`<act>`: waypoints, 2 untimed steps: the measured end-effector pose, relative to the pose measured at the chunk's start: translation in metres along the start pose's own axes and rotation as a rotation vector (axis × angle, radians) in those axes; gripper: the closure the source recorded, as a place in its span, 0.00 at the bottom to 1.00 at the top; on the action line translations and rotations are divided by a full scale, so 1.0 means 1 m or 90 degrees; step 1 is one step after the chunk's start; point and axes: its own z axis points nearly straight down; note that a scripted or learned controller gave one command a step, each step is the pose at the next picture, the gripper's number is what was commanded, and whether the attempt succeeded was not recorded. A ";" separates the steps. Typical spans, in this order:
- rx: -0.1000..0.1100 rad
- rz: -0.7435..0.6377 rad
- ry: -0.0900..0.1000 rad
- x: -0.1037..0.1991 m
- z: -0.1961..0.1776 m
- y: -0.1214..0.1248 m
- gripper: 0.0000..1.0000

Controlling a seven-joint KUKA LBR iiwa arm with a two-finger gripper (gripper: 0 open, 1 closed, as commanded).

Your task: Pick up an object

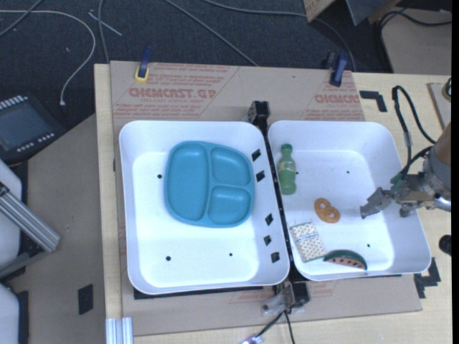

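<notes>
In the right bin (373,138) lie a green bottle (287,169) by the left wall, a small brown pretzel (327,210) in the middle, a checkered white packet (308,241) and a watermelon slice (346,259) near the front rim. My gripper (374,205) reaches in over the bin's right side, low and to the right of the pretzel, with a clear gap between them. I see nothing held in it.
The left bin (143,249) holds a blue divided plate (210,183). A black divider with clips (270,213) runs between the bins. Cables (401,120) hang near the right bin's far right corner.
</notes>
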 end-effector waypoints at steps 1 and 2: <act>-0.009 -0.003 -0.002 0.001 -0.007 0.003 0.00; -0.006 -0.003 -0.001 0.002 0.038 0.010 0.00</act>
